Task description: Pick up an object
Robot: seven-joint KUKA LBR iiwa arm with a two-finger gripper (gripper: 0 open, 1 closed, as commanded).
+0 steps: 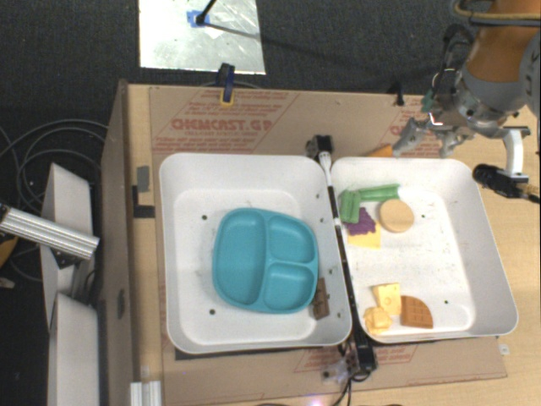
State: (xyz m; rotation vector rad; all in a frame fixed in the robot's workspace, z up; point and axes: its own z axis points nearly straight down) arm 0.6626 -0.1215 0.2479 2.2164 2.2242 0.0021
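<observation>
The right bin point(482, 252) holds several toy foods. A green piece point(369, 197) lies at its far left, with a purple piece point(364, 221) and a flat yellow square point(365, 239) just below it. A round tan disc point(396, 216) sits beside them. At the near edge lie two yellow chunks point(387, 297) and a brown wedge point(415, 311). My gripper point(433, 138) hangs over the bin's far rim, well apart from all of them. It is open, with nothing between its fingers.
The left bin point(182, 227) carries a blue divided plate point(265, 260) and a small brown piece point(321, 299) by its right wall. An orange bit point(382, 150) pokes out behind the right bin's far rim. Cables point(34, 155) lie left of the bench.
</observation>
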